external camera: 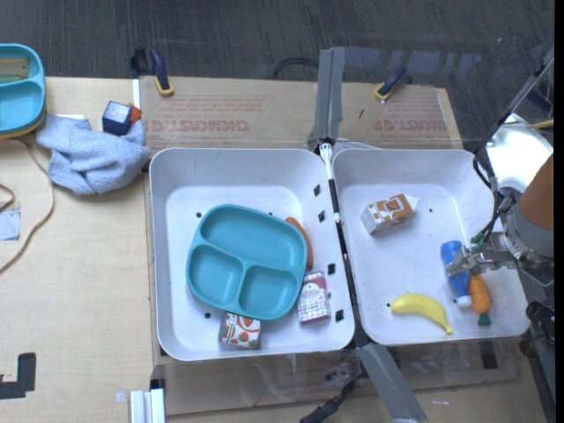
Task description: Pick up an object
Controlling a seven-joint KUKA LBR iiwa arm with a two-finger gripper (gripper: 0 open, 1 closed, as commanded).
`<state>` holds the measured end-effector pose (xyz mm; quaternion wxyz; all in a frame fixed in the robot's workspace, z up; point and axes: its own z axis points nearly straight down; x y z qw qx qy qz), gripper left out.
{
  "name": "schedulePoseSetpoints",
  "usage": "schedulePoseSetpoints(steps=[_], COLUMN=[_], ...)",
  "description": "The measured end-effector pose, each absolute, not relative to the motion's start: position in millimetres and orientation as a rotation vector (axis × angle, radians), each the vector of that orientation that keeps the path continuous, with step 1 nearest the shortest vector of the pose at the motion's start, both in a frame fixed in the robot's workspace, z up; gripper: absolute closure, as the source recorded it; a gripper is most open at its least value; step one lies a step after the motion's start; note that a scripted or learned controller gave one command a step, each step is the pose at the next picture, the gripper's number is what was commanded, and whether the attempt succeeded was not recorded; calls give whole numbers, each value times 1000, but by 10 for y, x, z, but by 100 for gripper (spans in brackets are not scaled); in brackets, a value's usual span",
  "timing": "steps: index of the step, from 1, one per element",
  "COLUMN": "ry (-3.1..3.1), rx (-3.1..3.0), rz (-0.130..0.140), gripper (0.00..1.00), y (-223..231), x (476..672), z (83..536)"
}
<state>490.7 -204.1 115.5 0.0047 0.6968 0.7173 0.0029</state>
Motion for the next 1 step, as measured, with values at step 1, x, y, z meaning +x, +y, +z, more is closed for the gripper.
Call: schedulePoseSetpoints(steps=[1], ry=[1915], rx=[2490], rz=[-2], gripper=[100], y=[-1520], x=[4779], z=[1817])
